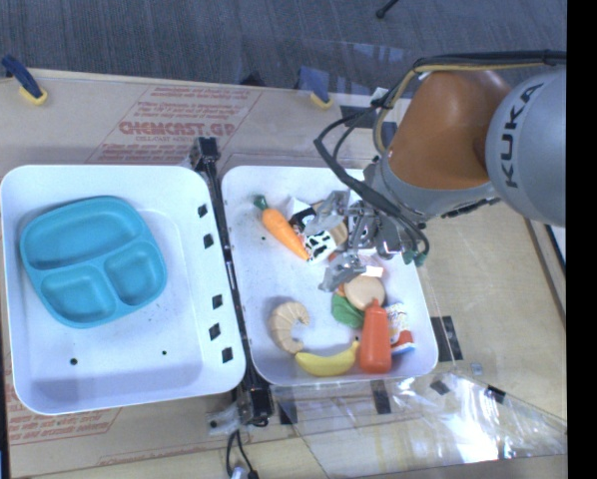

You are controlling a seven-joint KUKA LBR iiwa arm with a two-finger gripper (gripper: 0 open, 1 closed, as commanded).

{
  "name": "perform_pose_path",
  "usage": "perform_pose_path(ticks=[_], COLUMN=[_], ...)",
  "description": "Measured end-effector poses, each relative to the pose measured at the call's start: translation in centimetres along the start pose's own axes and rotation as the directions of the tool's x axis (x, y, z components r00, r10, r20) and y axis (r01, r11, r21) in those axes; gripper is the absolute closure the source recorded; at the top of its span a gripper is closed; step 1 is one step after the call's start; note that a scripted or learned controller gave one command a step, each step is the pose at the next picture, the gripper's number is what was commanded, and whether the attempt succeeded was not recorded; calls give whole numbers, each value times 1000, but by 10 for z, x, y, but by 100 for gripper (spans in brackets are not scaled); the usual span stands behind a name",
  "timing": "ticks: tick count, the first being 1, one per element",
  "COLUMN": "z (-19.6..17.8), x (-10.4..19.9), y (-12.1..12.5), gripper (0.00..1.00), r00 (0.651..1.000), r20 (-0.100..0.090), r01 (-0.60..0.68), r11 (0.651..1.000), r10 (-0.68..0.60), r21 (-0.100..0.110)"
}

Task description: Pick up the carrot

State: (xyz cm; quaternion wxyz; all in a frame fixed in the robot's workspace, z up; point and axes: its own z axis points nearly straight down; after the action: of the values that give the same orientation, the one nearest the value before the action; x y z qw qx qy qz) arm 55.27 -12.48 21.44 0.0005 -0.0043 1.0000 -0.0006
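- From the camera view, the right bin (241, 297) has bare white floor along its left wall and far-left corner, and more in the middle toward the croissant (288, 324).
- The near-right part is crowded: croissant, banana (327, 360), red bottle (375, 338), and a green piece (345, 309) sit close together near the near rim.
- The carrot (282, 231) lies in the far-left part of the right bin, orange, tapered, green top pointing far-left, tip toward the gripper (346, 252).
- The gripper hangs over the bin's right-centre, just right of the carrot; nothing sits between its fingers, though I cannot tell how wide they stand.
- The left bin (179, 357) holds a blue divided plate (91, 259).
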Motion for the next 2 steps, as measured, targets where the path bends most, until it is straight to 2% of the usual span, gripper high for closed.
perform_pose_path(ticks=[1,2], z=[123,112], x=[-37,-39], y=[28,29], gripper=[0,100], r00=[979,981], r20=[-1,3], r01=[-203,-194], r11=[979,981], r10=[203,194], r21=[-2,-1])
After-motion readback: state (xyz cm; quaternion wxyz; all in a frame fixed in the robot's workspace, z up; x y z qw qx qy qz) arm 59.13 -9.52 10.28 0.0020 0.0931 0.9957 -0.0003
